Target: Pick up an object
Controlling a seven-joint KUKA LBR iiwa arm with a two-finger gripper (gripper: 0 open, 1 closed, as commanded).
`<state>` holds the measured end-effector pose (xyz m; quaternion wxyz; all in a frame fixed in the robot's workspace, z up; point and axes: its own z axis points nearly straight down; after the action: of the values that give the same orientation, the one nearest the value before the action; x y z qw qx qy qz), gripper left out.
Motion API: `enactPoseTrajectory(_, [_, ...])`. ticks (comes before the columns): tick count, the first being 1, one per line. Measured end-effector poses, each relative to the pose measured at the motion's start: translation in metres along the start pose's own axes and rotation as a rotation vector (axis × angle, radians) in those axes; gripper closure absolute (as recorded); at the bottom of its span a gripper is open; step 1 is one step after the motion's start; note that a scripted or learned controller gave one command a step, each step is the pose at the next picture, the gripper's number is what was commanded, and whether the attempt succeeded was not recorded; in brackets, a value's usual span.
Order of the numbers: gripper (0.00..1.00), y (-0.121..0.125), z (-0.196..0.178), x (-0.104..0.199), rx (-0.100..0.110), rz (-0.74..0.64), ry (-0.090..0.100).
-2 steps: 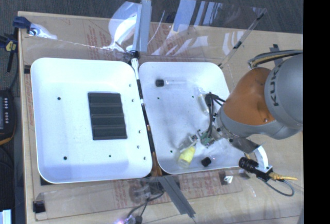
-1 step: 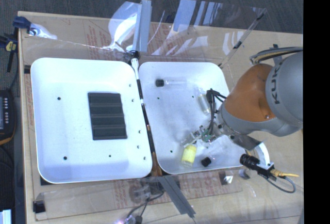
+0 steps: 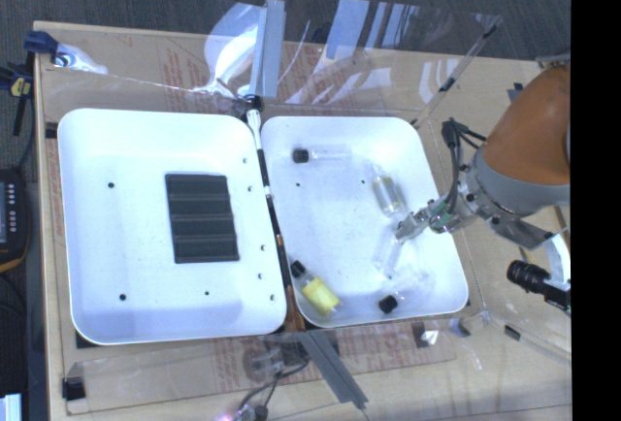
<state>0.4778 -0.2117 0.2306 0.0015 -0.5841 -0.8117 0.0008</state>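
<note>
The right bin (image 3: 427, 162) carries the things that could be picked up. Four clear tubes can be counted there, though they are faint against the white floor: one with a black cap (image 3: 320, 155) lies near the bin's far-left corner, one (image 3: 387, 193) lies tilted toward the right wall, one (image 3: 390, 254) lies just nearer than that, and one with a black cap (image 3: 406, 295) lies by the near-right corner. A single yellow piece with a black end (image 3: 316, 291) rests against the near-left corner, close to the near wall.

The gripper (image 3: 410, 227) reaches in over the right wall and sits low among the two tubes on the right side, its tip just beside them; whether its fingers are spread or closed cannot be told, and nothing can be seen held. Behind it, the arm's grey wrist and orange band (image 3: 532, 133) stand off the bin's right edge.

The left bin (image 3: 87, 133) holds one dark ribbed rectangular block (image 3: 202, 217), lying flat near its middle. The two bins touch along their shared edge on the bench (image 3: 58, 50).
</note>
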Motion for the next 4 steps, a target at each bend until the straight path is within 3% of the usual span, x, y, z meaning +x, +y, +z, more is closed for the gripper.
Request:
enactPoseTrajectory(1, [1.0,0.11,-0.069,-0.036,-0.002,-0.313,-0.002])
enactPoseTrajectory(2, [1.0,0.191,0.001,0.007,0.003,-0.224,0.001])
enactPoseTrajectory(3, [1.0,0.209,0.015,0.07,0.005,-0.215,0.002])
enactPoseTrajectory(4, [1.0,0.192,0.044,0.011,0.003,-0.838,0.004])
